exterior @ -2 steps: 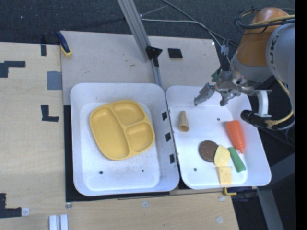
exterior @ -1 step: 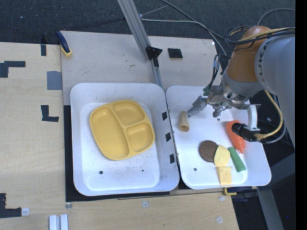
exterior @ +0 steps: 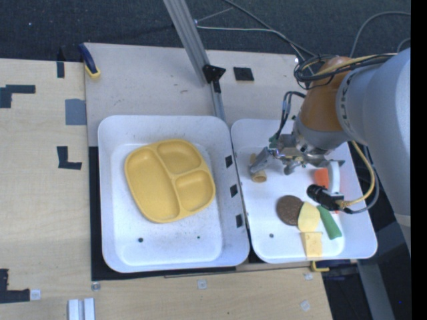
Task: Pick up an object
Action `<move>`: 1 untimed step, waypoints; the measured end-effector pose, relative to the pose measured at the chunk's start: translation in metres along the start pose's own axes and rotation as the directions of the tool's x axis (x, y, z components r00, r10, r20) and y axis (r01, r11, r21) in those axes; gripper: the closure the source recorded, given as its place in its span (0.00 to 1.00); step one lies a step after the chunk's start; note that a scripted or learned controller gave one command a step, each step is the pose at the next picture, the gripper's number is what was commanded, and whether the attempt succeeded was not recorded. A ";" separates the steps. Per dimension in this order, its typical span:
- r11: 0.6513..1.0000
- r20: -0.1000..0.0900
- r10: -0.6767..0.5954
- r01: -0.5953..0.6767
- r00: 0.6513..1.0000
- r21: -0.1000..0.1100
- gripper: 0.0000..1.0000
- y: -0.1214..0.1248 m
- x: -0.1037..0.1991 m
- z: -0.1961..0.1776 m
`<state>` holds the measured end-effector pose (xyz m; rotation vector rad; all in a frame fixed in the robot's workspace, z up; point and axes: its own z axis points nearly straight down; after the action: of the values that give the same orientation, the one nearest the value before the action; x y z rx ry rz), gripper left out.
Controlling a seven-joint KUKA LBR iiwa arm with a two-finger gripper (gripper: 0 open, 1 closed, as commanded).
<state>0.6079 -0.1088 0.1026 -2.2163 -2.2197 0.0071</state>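
Observation:
My gripper (exterior: 272, 160) is low over the upper left part of the right bin (exterior: 267, 245). A small tan piece (exterior: 259, 176) lies right beside its left tip, touching or nearly touching it. Further down the bin lie a round brown disc (exterior: 288, 209), a yellow block (exterior: 309, 229) and a green stick (exterior: 330, 224) close together. An orange piece (exterior: 321, 177) and a white piece (exterior: 335, 176) lie to the gripper's right, partly hidden by the wrist.
The left bin (exterior: 113, 232) holds a yellow divided plate (exterior: 170, 179). A metal post (exterior: 193, 39) slants up from between the bins. The grey arm (exterior: 380, 112) covers the right bin's upper right corner.

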 end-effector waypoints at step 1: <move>1.000 0.002 0.000 0.000 1.000 -0.007 0.00 0.001 0.000 0.017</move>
<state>0.6085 -0.1087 0.0855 -2.2209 -2.2239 0.0021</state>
